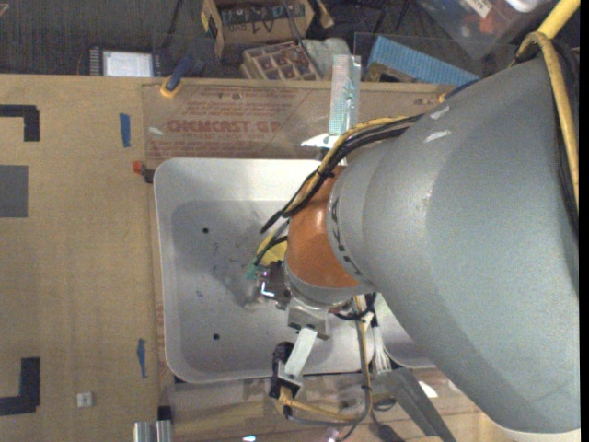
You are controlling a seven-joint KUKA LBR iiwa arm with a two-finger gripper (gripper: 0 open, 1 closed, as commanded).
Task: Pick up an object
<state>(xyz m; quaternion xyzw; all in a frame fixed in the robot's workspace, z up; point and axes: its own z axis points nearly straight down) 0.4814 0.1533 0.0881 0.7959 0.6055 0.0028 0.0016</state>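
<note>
At the far left of the frame, the tan bench (74,247) bears black corner marks (20,123) and a grey square (11,191). A strip of blue tape (125,130) is stuck a little further right, in the upper left.

Next comes the white bin (189,265), which takes up the middle of the frame. Its floor is scuffed and has a few dark specks (204,231). Above it, a clear sheet with red lettering (221,127) lies flat on the bench.

Toward the bin's right side, a small green and yellow bit (257,265) sits over the floor, right against the gripper (260,289). It is too small and too hidden to tell whether it is a loose object or part of the arm's wiring.

The gripper reaches low into the bin, showing as a metal block under the orange band (308,251). The wrist covers it from above, so I cannot tell whether it is open, closed or gripping anything. Black and yellow cables (304,191) run along the wrist.

The big grey arm (469,238) takes up the right of the frame, and a sliver of the second bin (407,350) shows beneath it.
</note>
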